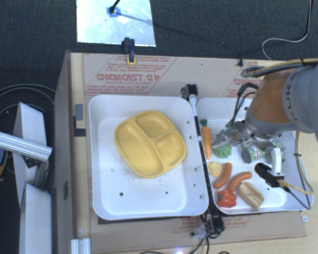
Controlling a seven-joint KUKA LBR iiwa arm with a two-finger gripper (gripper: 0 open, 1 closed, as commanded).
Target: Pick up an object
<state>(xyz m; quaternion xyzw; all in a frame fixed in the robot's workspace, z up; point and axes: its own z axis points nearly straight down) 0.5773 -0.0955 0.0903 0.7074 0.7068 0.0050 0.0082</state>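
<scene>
The right bin (pixel 291 202) is sitting at the near edge, holding a bread roll (pixel 250 194), two sausages (pixel 230 178), a tomato (pixel 227 197), a carrot (pixel 206 140) and broccoli (pixel 222 151). The gripper (pixel 238 136) is hovering beside the broccoli; whether its jaws are parted cannot be told.

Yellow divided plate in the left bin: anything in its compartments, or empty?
Empty. The yellow divided plate lies flat in the left bin, all three compartments showing bare yellow. The toy food sits in the right bin.

carrot (pixel 206 139) | orange, lengthwise | right bin's (pixel 291 202) left edge
</scene>
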